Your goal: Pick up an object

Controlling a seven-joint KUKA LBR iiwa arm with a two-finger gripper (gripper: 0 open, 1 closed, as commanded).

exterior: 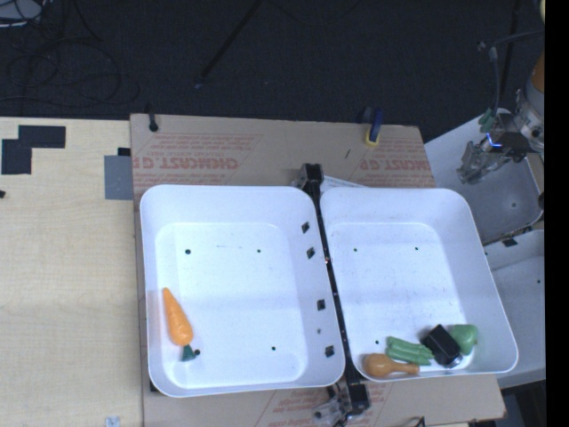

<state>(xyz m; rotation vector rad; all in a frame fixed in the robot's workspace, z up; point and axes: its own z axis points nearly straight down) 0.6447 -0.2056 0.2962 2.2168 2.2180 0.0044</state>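
Evidently the picking step is only beginning, since the gripper is hanging outside the right bin, beyond its far right corner and well apart from every object; whether it is open or closed I cannot tell at this size. Judging from the layout, the arm is needing a long descent toward the right bin's near edge, where four things are lying bunched: a green bean pod, a tan pear-shaped toy just beside it, a black block leaning over a green rounded piece. Because they are touching, a clean pinch is looking hard there. The easier target is probably the toy carrot, lying alone with its green stub pointing at the near wall of the left bin, close to that bin's left wall; closing across its narrow width, clear of the wall, is seeming wise.

Both bins are resting on a printed cardboard sheet covering a pale wooden bench. Beyond the cardboard, dark flooring with loose cables is showing.
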